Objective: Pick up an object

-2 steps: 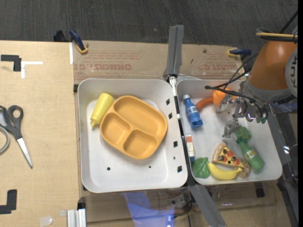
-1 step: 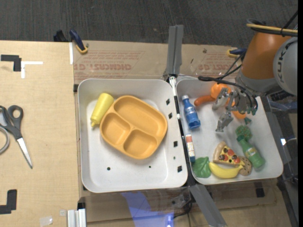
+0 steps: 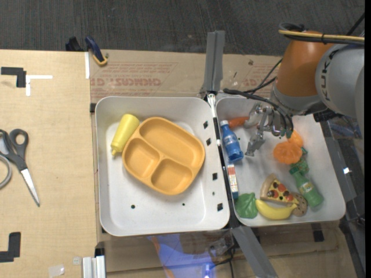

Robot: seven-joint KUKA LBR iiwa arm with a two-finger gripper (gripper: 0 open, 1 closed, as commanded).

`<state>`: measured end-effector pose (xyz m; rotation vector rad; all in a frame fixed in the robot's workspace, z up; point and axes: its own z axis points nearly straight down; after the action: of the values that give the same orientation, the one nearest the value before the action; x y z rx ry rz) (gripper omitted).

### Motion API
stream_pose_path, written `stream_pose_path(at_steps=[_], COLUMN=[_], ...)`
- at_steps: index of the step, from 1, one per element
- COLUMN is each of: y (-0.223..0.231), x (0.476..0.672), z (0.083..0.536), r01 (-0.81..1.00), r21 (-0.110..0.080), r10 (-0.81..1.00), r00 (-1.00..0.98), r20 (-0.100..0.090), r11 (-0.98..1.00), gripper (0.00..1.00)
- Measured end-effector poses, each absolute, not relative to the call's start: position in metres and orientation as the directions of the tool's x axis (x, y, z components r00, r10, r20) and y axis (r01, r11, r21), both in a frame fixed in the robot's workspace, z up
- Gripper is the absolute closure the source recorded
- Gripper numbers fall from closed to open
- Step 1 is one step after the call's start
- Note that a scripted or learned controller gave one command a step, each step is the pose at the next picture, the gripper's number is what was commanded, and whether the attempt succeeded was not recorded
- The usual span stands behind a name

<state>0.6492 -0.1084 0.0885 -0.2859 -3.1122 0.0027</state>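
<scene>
My gripper (image 3: 264,139) hangs over the back of the right bin (image 3: 327,155), open, with nothing between its fingers. One long finger (image 3: 253,145) points down toward the bin floor, just right of a blue bottle (image 3: 232,143) lying along the left wall. An orange ruffled toy (image 3: 288,152) sits just right of the gripper. A small orange piece (image 3: 236,121) lies behind the bottle. Toward the front lie a pizza slice (image 3: 277,190), a banana (image 3: 275,209), a green leaf (image 3: 246,205) and a green bottle (image 3: 306,185).
The left bin (image 3: 110,213) holds a yellow divided plate (image 3: 164,154) and a yellow bottle (image 3: 123,133). A thin white tube (image 3: 232,179) lies along the right bin's left wall. Scissors (image 3: 20,161) rest on the bench at far left.
</scene>
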Motion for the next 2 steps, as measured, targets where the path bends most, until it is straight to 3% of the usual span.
stream_pose_path(at_steps=[1,2], y=[-0.188,-0.202], x=[0.634,0.605], z=[0.122,0.094], r01=[-0.263,-0.166], r21=[-0.003,-0.001], r10=[-0.263,-0.166], r00=[-0.965,-0.986], r20=[-0.007,-0.006], r11=[0.965,0.986], gripper=[0.0,0.0])
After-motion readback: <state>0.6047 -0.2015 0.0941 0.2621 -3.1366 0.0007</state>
